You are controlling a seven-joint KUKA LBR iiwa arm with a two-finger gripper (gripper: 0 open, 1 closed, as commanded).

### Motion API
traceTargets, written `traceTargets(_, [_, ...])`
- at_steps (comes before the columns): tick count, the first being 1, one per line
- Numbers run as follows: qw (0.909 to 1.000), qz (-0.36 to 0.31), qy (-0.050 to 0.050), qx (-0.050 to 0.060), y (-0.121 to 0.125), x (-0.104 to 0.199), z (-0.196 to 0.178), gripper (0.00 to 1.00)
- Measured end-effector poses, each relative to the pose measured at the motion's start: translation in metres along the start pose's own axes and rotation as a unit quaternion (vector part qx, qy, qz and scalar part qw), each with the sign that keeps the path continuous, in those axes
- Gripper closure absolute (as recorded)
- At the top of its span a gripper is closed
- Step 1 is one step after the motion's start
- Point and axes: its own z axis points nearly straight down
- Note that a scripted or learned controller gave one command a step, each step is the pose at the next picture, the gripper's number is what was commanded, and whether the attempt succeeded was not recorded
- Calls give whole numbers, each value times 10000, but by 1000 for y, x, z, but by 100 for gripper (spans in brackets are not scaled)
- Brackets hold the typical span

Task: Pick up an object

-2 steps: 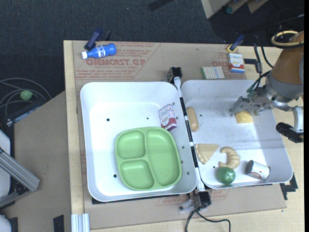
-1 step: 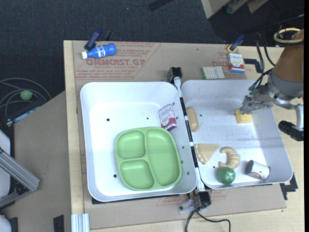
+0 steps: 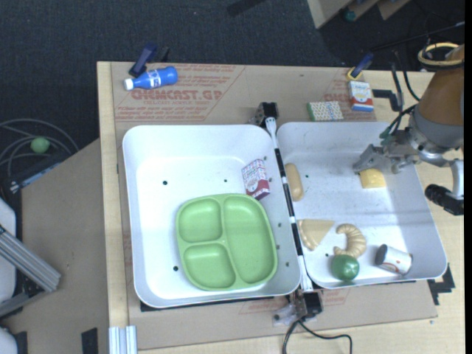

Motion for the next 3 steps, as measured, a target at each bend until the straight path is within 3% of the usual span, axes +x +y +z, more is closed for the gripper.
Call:
traceTargets(1, [10000,4,35,17,-5,0,21,0])
traceTargets(2, [10000,-10,30,-14,-2,2,8,100])
traceTargets(3, [10000,25,-27,2,3,-6,-90,100])
